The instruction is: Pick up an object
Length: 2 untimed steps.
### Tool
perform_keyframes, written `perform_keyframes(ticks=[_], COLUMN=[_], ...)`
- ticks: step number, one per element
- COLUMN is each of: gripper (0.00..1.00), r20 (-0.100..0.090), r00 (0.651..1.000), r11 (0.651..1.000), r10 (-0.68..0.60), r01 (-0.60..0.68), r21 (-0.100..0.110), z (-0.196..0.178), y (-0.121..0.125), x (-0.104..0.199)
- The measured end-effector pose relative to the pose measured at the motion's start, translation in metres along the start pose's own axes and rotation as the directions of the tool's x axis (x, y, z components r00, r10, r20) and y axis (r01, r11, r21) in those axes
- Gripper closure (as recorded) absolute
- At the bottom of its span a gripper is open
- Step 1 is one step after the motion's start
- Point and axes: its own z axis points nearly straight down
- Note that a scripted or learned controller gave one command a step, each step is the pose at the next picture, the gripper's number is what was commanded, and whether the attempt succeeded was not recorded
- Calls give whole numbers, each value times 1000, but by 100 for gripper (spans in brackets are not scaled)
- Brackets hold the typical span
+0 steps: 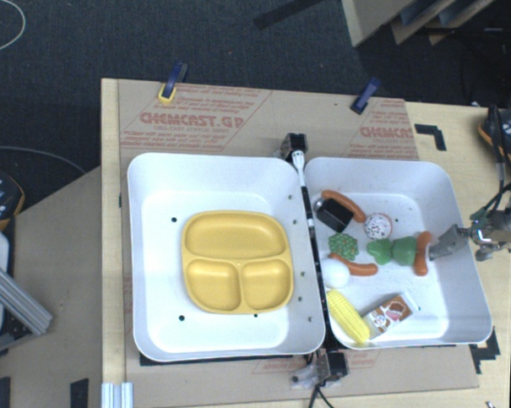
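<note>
Here the claw [451,242] (grip unclear) sits beside a sausage [422,253] and broccoli [403,250].

Printed in red on the brown board [242,114] under the bins: "CHEMCAST GP", large, at upper left, with smaller lines beneath too fine to read. Repeated at upper right, cut off by the right bin [454,292], legible only as "CHEMCAS". Small packet [388,314] in the right bin: printed label, unreadable.
</note>
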Motion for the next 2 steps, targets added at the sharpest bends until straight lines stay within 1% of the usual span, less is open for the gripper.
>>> perform_keyframes(ticks=[1,2], gripper=[0,0], r20=[0,-5], r00=[1000,1000], r11=[1000,1000], r10=[-1,-3], r01=[1,3], r21=[-1,-1], z=[43,106], y=[-1,1], x=[-1,1])
